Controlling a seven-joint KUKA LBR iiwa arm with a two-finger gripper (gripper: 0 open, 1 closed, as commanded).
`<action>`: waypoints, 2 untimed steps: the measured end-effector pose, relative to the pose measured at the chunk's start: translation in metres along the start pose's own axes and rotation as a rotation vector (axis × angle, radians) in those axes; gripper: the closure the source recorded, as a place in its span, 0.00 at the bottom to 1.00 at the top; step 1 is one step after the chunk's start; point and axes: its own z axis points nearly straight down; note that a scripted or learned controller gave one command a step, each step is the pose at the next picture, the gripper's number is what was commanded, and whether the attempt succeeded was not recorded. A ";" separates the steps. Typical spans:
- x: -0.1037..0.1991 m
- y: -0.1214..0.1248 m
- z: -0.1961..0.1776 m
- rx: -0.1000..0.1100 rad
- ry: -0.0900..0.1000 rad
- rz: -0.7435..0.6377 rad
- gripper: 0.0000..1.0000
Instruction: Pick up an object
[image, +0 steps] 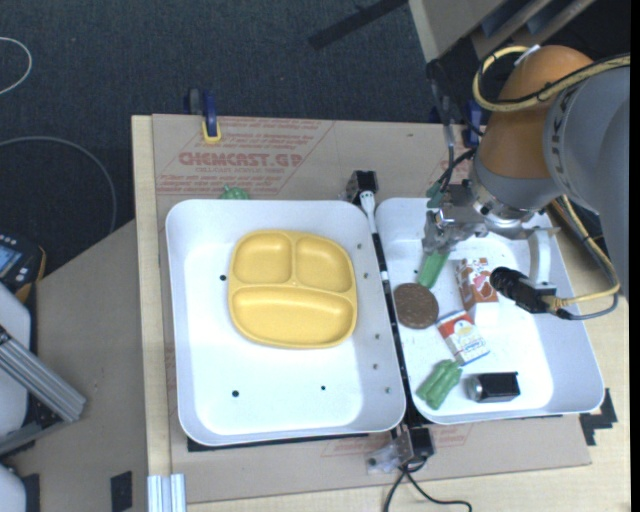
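My gripper (440, 236) hangs over the back left part of the right bin (572, 372), below the grey arm with its orange band (530, 110). A long green object (432, 270) lies slanted directly under the gripper, its upper end at the gripper's tip; contact is unclear. Next to it lie a brown round disc (415, 305), a red and white packet (473, 280) and a red, white and blue box (465, 338). Toward the front edge of the bin are a second green object (438, 381) and a black box (493, 386).
The left bin (190, 330) holds a yellow divided plate (293, 288). A black divider rail (385, 290) runs between the bins. Yellow and black cables (560, 300) trail from the arm over the right bin's right side.
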 end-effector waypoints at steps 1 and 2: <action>-0.022 -0.058 -0.218 -0.008 0.000 0.002 1.00; 0.034 -0.125 -0.136 0.018 0.005 -0.001 1.00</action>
